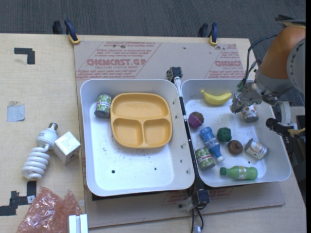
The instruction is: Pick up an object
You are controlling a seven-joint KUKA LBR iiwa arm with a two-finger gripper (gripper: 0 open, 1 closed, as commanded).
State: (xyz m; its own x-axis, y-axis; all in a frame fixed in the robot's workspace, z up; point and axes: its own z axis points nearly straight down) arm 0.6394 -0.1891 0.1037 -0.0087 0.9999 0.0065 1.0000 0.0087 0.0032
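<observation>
Gripper (241, 102) sits low over upper right part of right bin (279, 171), arm coming in from right w/ orange band visible above wrist. Finger spacing: cannot tell, tips blur into dark wrist hardware. Small white cup-like object (250, 113) w/ reddish marks lies just beside the tips, lower right of them; contact or grasp not resolvable.

Right bin contents: banana (216, 97) near top wall, just left of gripper; purple round item (196, 119) by left wall; blue bottle (211, 142) lying at a slant near centre; dark green round item (224, 134) just right of bottle; brown donut (235, 147) below that; small can w/ white label (255, 149) tilted at right; green-label can (204, 158) on its side at lower left, touching blue bottle's lower end; green bottle (239, 173) lying along bottom wall.

Left bin (97, 178): yellow divided tray (142, 119) in upper half, green can (103, 105) just beside its left edge.

Outside bins, on bench at left: spiral light bulb (40, 153), white cube (67, 145) touching it, crumpled pinkish wrap (46, 210) at bottom corner.
</observation>
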